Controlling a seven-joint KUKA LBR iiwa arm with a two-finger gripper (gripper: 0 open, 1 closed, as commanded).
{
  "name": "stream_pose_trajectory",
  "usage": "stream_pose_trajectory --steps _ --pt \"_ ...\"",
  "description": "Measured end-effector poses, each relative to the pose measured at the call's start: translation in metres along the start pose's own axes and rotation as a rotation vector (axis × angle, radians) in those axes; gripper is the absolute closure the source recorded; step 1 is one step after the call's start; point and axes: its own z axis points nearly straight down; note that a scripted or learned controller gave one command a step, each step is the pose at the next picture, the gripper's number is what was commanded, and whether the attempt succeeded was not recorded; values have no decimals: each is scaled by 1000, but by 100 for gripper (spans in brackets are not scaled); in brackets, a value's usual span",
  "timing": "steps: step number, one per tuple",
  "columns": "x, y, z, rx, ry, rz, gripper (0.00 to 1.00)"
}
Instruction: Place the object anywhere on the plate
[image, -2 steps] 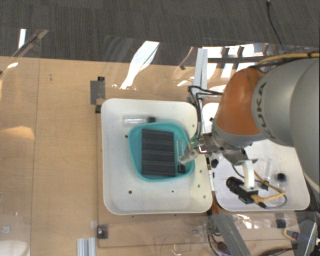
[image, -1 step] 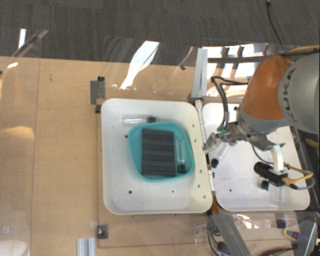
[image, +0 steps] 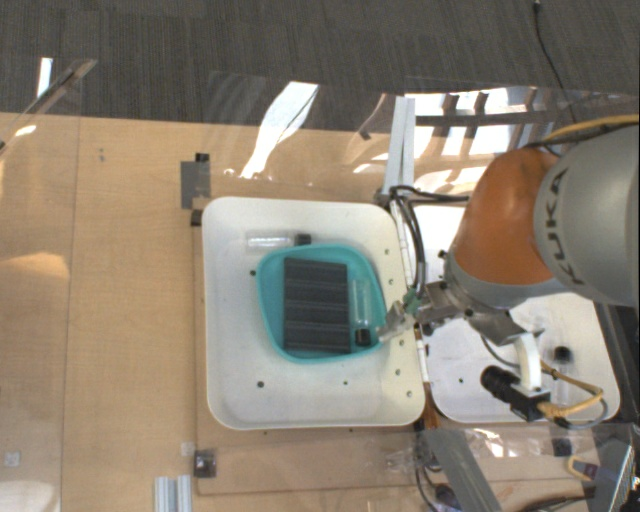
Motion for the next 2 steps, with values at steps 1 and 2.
stream_pose_trajectory --steps 1,2 --pt "67 7 8 0 1 57 0" --pt "2 25 7 -2 -1 -59 0"
